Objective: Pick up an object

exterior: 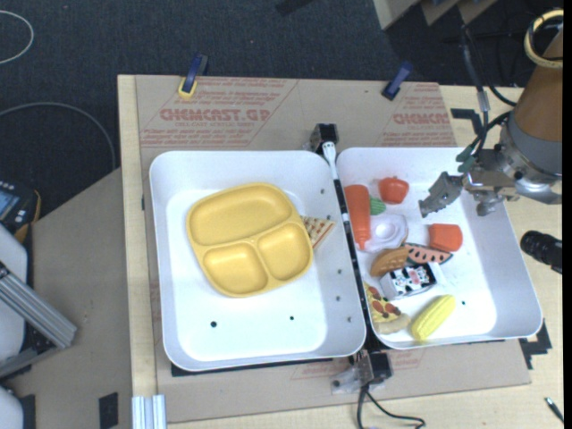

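Note:
My gripper [463, 200] hangs open over the right bin [500, 307], near its upper right part, with nothing between its fingers. Just below and to the left of it lies an orange-red block [445, 237]. A red tomato [392, 189] sits to its left. Further left are a long orange carrot [357, 213] and a white egg piece [386, 231]. Lower in the bin lie a brown bread roll [390, 260], a watermelon slice [426, 255], a black-and-white carton [411, 280], a yellow corn cob [432, 316] and a small hot dog [382, 310].
The left bin [179, 329] holds a yellow divided plate [247, 238] with a waffle wedge [317, 230] at its right edge. The bins meet at a raised rim [344, 239]. The arm's orange band [541, 105] stands at the right.

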Motion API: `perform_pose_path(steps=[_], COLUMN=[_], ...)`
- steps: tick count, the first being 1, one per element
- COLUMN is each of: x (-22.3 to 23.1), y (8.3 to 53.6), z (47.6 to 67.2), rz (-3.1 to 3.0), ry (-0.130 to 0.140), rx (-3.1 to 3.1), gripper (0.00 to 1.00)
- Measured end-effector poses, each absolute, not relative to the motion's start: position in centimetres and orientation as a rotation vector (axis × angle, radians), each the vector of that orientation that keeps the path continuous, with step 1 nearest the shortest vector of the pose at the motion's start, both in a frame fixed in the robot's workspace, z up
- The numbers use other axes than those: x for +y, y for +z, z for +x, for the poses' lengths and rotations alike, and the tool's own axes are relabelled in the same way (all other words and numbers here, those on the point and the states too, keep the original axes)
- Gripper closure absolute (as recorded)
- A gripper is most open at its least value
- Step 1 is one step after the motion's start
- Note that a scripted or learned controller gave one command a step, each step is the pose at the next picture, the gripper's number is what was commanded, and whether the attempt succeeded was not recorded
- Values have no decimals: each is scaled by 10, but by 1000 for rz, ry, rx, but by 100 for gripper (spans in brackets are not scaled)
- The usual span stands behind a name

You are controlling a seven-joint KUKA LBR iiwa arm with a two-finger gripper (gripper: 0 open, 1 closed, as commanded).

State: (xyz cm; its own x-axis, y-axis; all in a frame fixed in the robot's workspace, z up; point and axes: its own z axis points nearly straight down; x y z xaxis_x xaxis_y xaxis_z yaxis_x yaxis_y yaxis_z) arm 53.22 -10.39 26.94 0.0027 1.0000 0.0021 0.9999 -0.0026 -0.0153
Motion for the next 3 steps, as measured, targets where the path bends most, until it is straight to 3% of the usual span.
perform_pose_path(steps=[1, 3], x=[-104, -107], y=[276, 177], z=[534, 544], rz=[-2220, -2218], ry=[1, 3], rx=[-2220, -2218], gripper=[0, 0])
